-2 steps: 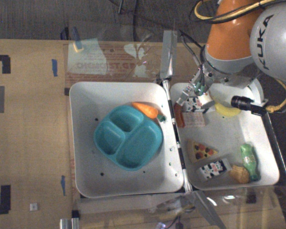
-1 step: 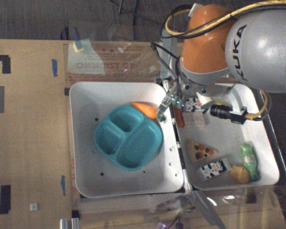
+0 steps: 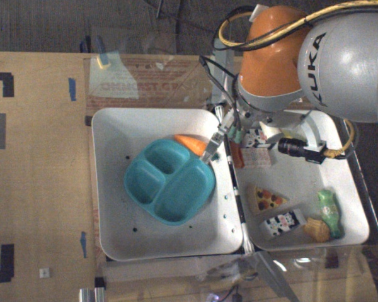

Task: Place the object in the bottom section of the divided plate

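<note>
1. Orange carrot-like obj (image 3: 190, 143) is seen at the upper-right rim of the teal divided plate (image 3: 170, 181) in the left bin (image 3: 113, 168); long axis runs left-right, tip toward the gripper (image 3: 211, 148).
2. Gripper is located just right of the carrot, touching or nearly touching its end; grip state can't be told, contact hidden.
3. Bottom section, judged the large compartment, lies down-left of the gripper; obj is not yet in it.
4. Right bin (image 3: 359, 225) holds pizza-slice toy (image 3: 269, 199) etc.
</note>
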{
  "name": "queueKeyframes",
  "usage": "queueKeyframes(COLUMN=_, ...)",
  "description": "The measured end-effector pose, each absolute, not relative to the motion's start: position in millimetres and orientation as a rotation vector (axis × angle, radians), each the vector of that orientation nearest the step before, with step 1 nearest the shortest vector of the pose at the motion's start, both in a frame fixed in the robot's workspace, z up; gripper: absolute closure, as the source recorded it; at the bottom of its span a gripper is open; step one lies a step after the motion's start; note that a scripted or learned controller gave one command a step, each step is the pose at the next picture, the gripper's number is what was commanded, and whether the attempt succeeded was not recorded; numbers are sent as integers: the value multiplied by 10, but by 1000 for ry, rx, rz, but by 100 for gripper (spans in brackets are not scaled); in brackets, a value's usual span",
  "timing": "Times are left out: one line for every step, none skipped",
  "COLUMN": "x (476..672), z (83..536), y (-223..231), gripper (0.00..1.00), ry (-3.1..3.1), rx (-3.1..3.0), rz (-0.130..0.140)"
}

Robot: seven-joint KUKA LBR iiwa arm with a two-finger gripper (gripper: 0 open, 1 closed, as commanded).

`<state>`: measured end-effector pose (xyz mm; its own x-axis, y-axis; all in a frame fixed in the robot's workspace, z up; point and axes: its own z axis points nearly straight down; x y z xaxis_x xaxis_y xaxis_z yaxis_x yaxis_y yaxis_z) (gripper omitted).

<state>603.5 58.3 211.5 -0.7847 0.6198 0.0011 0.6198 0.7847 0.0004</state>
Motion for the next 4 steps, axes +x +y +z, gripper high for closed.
queueKeyframes(x=6054, z=2210, y=590, gripper=100, ry=-2970, rx=-1032, rz=-5)
queueKeyframes(x=6054, z=2209, y=589, gripper=0, ry=-2969, rx=-1033, rz=-5)
queueKeyframes(x=6074, z=2304, y=591, gripper=100, ry=-2972, rx=-1035, rz=-9)
queueKeyframes(x=6074, z=2303, y=591, gripper=0, ry=-2971, rx=-1036, rz=-9)
